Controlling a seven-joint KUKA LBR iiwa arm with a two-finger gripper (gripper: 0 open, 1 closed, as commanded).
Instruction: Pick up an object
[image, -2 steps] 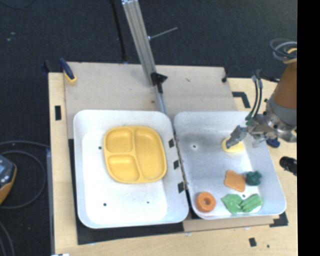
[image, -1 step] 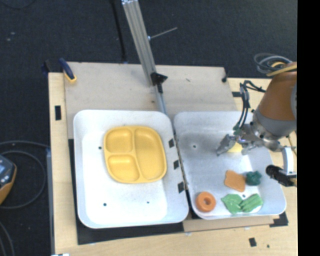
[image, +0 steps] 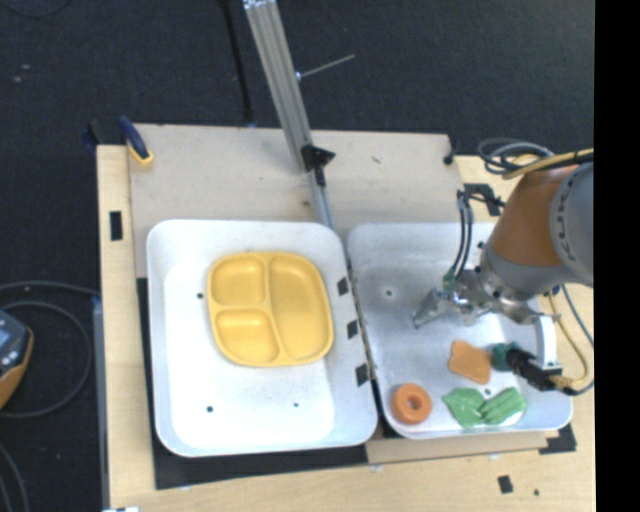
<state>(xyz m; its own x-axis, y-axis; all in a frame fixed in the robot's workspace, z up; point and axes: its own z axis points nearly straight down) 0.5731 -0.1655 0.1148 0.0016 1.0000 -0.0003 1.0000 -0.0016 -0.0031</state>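
The arm (image: 535, 225) is seen entering from the right — grey body, orange band above the wrist — and is bent down over the right bin (image: 400, 255). The claw (image: 438, 308) is lowered near the middle of that bin, its metal tip pointing left toward bare white floor. Whether its fingers are spread or pressed together cannot be told; they are too small and blurred against the bin. Nothing is seen held between them.

Three objects are noted in the right bin, all in its near half and apart from the claw. An orange wedge-shaped piece (image: 470, 361) lies just below and to the right of the claw. An orange ring (image: 411, 403), like a small doughnut, rests by the bin's near-left corner. A green crumpled object (image: 484, 407) lies along the near rim, just beside the ring and below the wedge.

The left bin (image: 180, 400) is occupied by a yellow divided plate (image: 270, 308) with three compartments — set a little toward the far side.

Both bins are carried side by side on a pale wooden table (image: 220, 165). A slanted metal pole (image: 283, 90) is seen rising from the far edge between them. Black cables (image: 500, 153) are looped behind the arm.
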